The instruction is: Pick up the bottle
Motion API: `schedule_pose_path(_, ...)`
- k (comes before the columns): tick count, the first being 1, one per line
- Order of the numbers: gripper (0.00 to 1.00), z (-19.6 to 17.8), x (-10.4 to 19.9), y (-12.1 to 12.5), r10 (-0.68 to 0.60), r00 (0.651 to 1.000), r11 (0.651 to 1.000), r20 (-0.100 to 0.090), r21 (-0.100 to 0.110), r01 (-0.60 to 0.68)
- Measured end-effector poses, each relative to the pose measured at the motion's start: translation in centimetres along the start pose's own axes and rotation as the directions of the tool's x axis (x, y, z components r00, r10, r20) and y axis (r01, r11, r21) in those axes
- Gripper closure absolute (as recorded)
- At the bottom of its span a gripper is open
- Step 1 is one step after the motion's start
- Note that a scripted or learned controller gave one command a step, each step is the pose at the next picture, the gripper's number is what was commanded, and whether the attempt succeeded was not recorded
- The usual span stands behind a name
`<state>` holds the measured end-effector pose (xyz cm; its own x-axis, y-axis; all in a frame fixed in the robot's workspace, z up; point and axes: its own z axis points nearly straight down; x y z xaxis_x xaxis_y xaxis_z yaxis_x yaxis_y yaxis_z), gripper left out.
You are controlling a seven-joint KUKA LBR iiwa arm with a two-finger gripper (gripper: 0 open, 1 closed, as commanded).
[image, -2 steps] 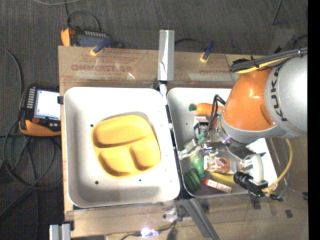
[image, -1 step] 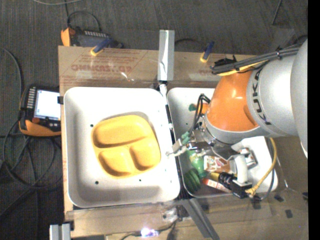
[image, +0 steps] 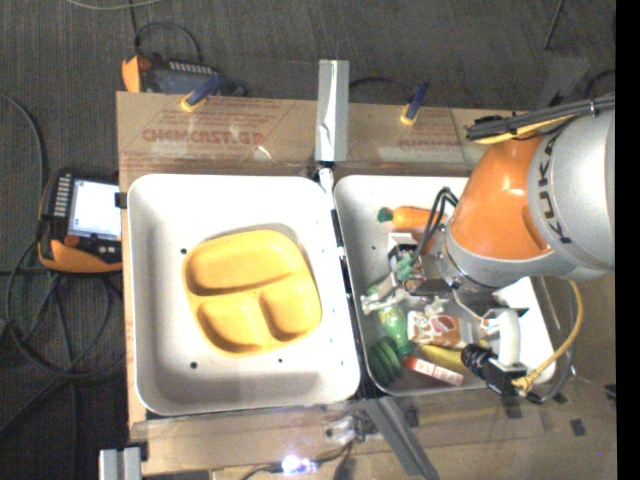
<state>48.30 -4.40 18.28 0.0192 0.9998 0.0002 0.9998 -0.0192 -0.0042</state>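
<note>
In the right bin (image: pixel 548 313), I am seeing the gripper (image: pixel 408 286) hanging over the jumbled items beside a green bottle (image: pixel 393 325), its grip state impossible to tell.

Prob. robot lab: bins (image: pixel 150 268), cables (image: pixel 30 298)

Materials and finishes, bench with two bins

Left bin (image: pixel 140 268): smooth white plastic, faint sheen. Yellow tray (image: pixel 252 290): smooth moulded plastic, satin gloss, three compartments. Right bin (image: pixel 352 203): same white plastic. Carrot toy (image: pixel 405 215), at 12 o'clock in the right bin: smooth orange plastic. Green item (image: pixel 386 355), at 7 o'clock: glossy plastic, type not determined. Arm (image: pixel 585 183): grey shell, glossy; orange band (image: pixel 500 208) likewise glossy. Bench board (image: pixel 220 133): matt brown cardboard, printed in red. Floor (image: pixel 60 68): dark, ribbed, matt carpet-like texture.
</note>
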Motion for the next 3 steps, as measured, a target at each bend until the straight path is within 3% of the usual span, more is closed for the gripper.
schedule_pose_path(1,0.00,0.0,5.5,-0.1,-0.003,1.000,1.000,0.000,-0.001,0.003)
schedule_pose_path(2,0.00,0.0,-4.5,0.1,0.082,0.997,0.997,0.003,-0.001,-0.082)
schedule_pose_path(3,0.00,7.7,-4.8,0.2,0.101,0.995,0.995,0.000,-0.003,-0.101)
